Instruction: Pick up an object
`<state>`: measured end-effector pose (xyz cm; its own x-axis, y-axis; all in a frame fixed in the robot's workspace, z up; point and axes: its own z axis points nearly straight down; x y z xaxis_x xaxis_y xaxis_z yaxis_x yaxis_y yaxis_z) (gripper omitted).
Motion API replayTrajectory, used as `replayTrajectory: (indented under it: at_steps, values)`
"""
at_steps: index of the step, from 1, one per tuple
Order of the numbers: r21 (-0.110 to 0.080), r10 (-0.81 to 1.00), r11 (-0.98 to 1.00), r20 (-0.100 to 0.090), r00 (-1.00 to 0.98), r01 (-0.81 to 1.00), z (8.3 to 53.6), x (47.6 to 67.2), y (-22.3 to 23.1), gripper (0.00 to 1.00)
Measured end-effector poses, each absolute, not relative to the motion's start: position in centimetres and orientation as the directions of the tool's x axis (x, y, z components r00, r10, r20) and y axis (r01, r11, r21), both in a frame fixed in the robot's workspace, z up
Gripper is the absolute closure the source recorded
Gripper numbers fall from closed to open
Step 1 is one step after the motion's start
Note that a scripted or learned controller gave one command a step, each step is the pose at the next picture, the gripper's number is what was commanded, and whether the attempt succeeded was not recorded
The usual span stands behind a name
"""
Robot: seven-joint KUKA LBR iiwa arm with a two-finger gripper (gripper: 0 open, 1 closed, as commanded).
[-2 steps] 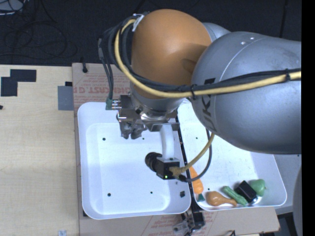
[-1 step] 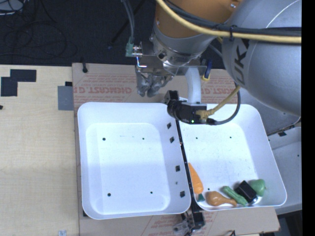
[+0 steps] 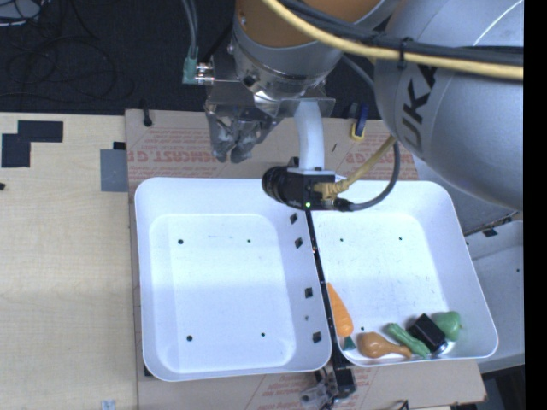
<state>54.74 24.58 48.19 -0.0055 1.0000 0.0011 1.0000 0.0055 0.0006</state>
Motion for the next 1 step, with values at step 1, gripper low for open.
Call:
replayTrajectory:
  at_steps: [1]
  values:
    - [0.002,1.000,0.000,0.001,0.000,1.000,54.13,54.06,22.49,1.00]
